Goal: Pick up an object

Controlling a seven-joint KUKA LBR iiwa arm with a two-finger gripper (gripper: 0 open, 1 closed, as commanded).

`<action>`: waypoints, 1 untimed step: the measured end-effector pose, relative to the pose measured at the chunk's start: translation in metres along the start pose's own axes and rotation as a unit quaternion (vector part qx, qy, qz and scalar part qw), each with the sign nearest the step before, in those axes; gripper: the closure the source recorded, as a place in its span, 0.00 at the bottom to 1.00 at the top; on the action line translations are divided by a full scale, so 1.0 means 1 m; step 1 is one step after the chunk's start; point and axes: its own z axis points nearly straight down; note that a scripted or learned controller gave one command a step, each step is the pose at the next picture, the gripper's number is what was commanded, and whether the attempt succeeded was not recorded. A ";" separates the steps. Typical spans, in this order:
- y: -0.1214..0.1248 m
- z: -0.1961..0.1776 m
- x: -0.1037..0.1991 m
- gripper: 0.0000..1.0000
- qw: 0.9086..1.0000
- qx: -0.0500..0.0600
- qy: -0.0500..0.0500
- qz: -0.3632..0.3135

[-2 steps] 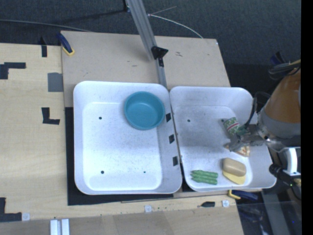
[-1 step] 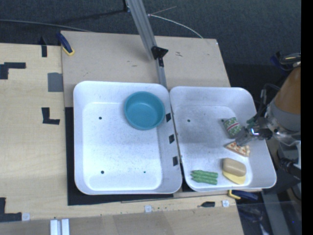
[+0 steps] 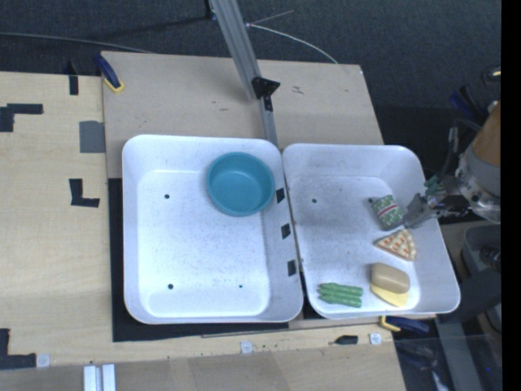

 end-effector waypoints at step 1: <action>0.017 0.008 0.044 1.00 1.000 0.002 0.001 -0.002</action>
